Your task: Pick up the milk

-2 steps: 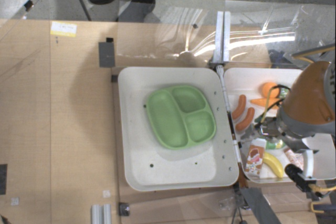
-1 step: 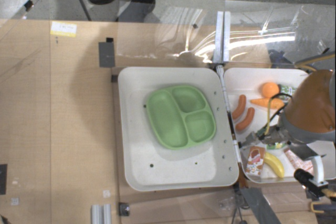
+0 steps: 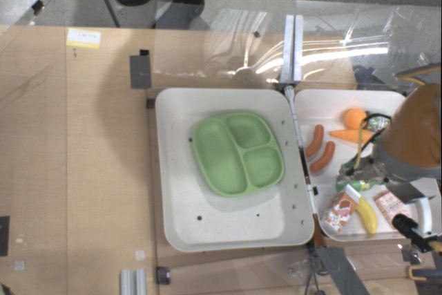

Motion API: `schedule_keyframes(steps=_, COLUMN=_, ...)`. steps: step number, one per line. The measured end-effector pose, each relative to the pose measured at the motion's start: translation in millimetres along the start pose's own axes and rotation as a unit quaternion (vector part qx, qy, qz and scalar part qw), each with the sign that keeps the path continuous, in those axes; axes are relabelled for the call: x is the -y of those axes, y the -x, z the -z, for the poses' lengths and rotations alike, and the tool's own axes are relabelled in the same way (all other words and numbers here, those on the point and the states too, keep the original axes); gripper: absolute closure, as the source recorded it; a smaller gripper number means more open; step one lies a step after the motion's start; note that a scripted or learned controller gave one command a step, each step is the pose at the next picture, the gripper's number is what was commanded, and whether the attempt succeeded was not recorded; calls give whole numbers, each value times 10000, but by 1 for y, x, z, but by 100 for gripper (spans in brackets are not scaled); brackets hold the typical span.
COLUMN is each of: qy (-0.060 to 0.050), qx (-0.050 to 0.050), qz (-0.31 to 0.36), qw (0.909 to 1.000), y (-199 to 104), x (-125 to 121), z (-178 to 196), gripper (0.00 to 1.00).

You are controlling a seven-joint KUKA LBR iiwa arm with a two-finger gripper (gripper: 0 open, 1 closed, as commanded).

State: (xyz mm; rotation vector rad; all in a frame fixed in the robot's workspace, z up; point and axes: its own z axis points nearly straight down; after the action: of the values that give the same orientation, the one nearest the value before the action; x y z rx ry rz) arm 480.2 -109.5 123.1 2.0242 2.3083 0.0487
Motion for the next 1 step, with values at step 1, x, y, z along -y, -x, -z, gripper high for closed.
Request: schedule_keyframes(steps=1, qy=-43, qx=-10, qz=1, qw=10000, y=0, x=3, z=-3, gripper=0)
